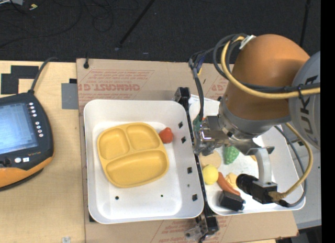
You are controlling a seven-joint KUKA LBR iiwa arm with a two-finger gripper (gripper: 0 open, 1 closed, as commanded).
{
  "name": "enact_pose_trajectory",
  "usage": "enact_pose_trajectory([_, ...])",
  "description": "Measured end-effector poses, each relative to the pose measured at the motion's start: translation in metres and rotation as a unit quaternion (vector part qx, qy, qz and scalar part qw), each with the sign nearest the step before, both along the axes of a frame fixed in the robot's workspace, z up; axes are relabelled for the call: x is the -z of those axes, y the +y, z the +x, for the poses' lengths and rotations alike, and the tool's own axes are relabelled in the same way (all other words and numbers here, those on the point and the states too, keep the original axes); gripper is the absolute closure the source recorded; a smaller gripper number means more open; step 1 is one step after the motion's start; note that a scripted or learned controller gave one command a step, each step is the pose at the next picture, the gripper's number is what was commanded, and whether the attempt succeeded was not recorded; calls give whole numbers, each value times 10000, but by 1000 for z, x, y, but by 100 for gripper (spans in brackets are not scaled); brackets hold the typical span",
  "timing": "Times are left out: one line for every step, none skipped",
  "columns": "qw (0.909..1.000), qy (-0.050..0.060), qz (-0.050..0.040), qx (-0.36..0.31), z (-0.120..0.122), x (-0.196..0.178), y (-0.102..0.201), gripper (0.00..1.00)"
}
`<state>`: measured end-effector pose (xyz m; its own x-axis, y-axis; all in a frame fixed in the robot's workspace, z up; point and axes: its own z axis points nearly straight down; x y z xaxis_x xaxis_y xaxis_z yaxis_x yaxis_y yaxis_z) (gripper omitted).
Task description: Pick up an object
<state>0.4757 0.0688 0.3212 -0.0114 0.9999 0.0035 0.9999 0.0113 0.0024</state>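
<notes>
I see the arm (272,87) coming in from the right edge of the frame, its orange band bulking over the upper part of the right bin (293,197). The gripper (209,134) sits low at the left side of that bin, just beside the divider between the two bins. I cannot tell whether it grips anything; the wrist hides it.

Right bin, lower centre-right of frame: a green object (231,154) just below the wrist, partly covered. A yellow round object (210,174) near the bin's left wall. An orange carrot-like piece (227,184) just right of the yellow one, slanted. A black block (231,201) at the bin's lower edge. A black cylindrical part (255,188) hangs off the arm beside the carrot piece.

Left bin (104,205), centre of frame: a yellow divided plate (133,153) lying flat, three compartments. A small red-orange object (166,135) touching the plate's upper right rim.

Far left of frame: a control pendant (21,137) with a lit screen, on the bench, well apart from the bins.
</notes>
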Motion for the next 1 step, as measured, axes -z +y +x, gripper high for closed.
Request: enact_pose_trajectory([10000,-27,-7,43,1,-101,11,100])
